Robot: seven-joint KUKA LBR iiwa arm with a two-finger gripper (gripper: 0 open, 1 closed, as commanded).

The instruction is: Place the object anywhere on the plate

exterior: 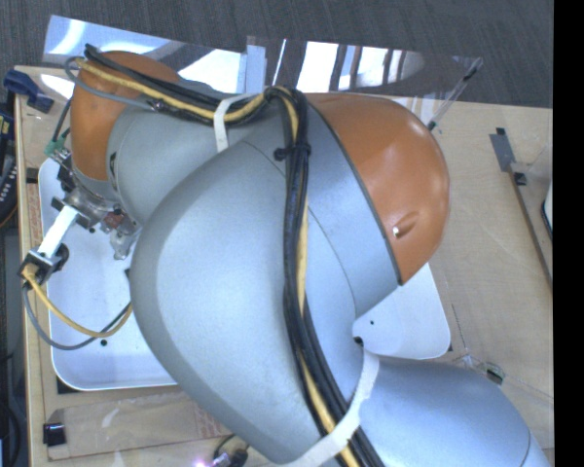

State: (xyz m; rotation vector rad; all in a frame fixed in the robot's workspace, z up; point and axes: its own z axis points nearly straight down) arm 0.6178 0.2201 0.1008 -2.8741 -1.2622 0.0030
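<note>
Camera view: arm [273, 290] over left bin [88, 358].

The grey arm [273, 290] looms over the left white bin [88, 358].

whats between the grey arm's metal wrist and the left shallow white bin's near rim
In the camera view: white bin floor, crossed by a loose yellow cable loop.

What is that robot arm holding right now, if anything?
It cannot be told: the arm covers most of the left bin, and no object is seen at its gripper.
</note>
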